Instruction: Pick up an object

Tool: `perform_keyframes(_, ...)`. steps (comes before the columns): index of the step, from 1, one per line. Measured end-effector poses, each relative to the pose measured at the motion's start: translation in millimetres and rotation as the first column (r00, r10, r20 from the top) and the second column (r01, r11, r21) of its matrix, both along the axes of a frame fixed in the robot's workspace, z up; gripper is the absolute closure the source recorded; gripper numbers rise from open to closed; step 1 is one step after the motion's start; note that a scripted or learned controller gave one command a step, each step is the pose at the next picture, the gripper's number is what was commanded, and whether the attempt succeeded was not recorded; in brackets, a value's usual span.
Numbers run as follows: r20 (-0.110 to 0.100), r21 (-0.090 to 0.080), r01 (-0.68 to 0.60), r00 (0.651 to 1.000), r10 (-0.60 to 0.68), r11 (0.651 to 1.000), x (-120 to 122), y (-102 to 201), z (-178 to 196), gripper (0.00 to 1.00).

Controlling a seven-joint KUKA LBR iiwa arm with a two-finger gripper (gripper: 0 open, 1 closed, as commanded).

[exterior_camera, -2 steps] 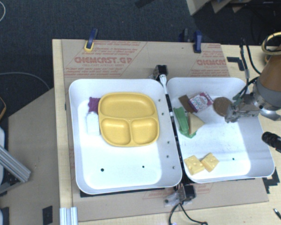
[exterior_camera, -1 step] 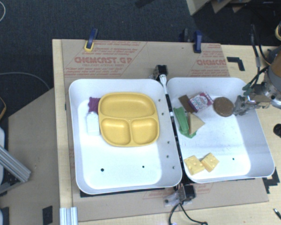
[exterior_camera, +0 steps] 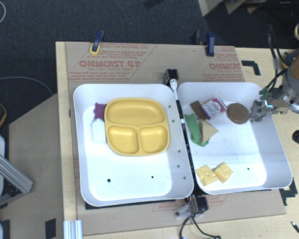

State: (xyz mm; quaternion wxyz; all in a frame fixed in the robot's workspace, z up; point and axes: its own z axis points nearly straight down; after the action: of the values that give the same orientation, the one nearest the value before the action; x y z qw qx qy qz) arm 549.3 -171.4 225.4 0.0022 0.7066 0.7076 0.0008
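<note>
The divided plate (exterior_camera: 137, 125) lies in the left bin (exterior_camera: 89, 178). In the right bin (exterior_camera: 269, 168) — a round disc (exterior_camera: 237, 113) behind, two cheese pieces (exterior_camera: 214, 174) in front.

Dark carpet floor (exterior_camera: 35, 19) surrounds a cardboard-topped bench (exterior_camera: 139, 59); a white cable (exterior_camera: 0, 6) lies top left.

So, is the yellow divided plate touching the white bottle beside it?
Touching. The camera view shows the yellow plate's left rim directly against the white bottle, no gap between them.
</note>
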Motion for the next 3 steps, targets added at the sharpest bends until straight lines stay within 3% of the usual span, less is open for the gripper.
perform_keyframes(2, 0.001, 0.002, -0.004, 1.000, 0.004, 1.000, 81.8, 74.6, -12.1, 1.00)
perform_keyframes(3, 0.001, 0.002, -0.002, 1.000, 0.002, 1.000, 97.2, 106.1, -9.5, 1.00)
